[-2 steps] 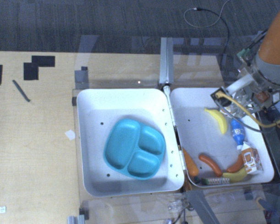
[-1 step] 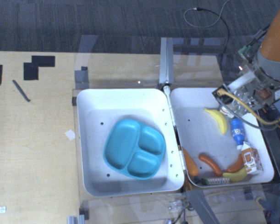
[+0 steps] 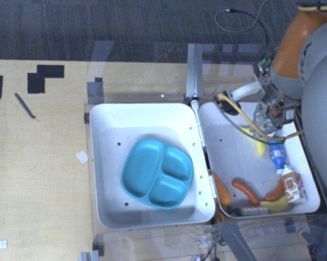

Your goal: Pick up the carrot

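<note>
The carrot (image 3: 223,190) is a short orange piece lying against the left wall of the right bin (image 3: 228,152), near its front corner. My gripper (image 3: 268,116) hovers over the back right part of that bin, well away from the carrot and up from the bin floor. Cables and the wrist hide its tips.
The right bin also holds a red sausage (image 3: 245,189), a banana (image 3: 274,205), a small carton (image 3: 292,186), a blue-capped bottle (image 3: 278,158) and a yellow piece (image 3: 259,146). A blue divided plate (image 3: 157,173) sits in the left bin (image 3: 108,156). Yellow and black cables (image 3: 235,117) hang over the right bin.
</note>
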{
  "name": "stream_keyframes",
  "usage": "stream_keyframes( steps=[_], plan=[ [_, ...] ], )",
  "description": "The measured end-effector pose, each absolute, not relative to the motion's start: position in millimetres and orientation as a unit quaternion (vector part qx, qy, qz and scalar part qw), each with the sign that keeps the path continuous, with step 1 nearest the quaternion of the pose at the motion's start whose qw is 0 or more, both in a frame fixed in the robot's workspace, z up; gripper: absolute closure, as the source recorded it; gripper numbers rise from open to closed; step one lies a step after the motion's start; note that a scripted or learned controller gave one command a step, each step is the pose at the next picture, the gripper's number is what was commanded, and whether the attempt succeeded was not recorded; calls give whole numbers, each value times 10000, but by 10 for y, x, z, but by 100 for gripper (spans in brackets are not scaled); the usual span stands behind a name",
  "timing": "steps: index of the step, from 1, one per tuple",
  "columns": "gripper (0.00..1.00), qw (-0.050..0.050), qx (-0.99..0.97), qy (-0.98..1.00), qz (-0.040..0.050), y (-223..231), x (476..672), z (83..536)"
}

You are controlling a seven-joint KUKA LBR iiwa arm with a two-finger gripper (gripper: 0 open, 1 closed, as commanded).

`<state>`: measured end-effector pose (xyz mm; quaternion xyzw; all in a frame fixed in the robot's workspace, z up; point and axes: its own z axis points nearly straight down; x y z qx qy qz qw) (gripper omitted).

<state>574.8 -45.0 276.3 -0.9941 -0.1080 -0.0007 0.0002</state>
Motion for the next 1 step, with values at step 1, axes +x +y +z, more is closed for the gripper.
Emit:
stream_keyframes(
  steps=[1],
  plan=[
    [100,-1,-9949,-1012,-26,-148,5817,3226]
  ],
)
